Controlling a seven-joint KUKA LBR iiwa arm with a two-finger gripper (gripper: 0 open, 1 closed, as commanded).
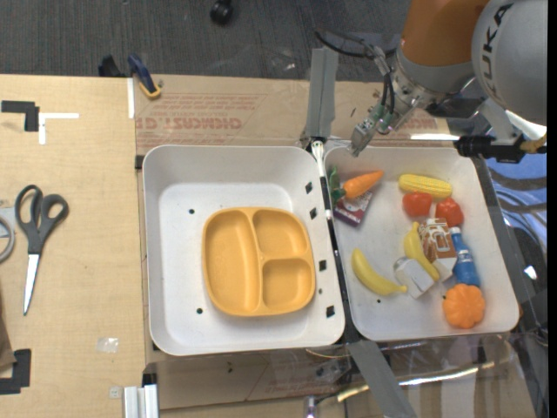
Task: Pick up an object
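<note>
- The gripper (pixel 364 138) is hanging over the top left corner of the right bin (pixel 492 220), upper right of the frame; nothing is lying between its fingers, and how far they are parted I cannot tell.
- The toy carrot (pixel 363 182) is lying just below it, beside a purple packet (pixel 352 209).
- The toy corn cob (pixel 425 185), tomatoes (pixel 432 207) and banana (pixel 376 274) are crowding together lower right.
- Judging from this, descending on the carrot across its narrow width, clear of the bin wall, is looking safest.
- The orange divided plate (pixel 258 260) is sitting in the left bin (pixel 165 259).
</note>
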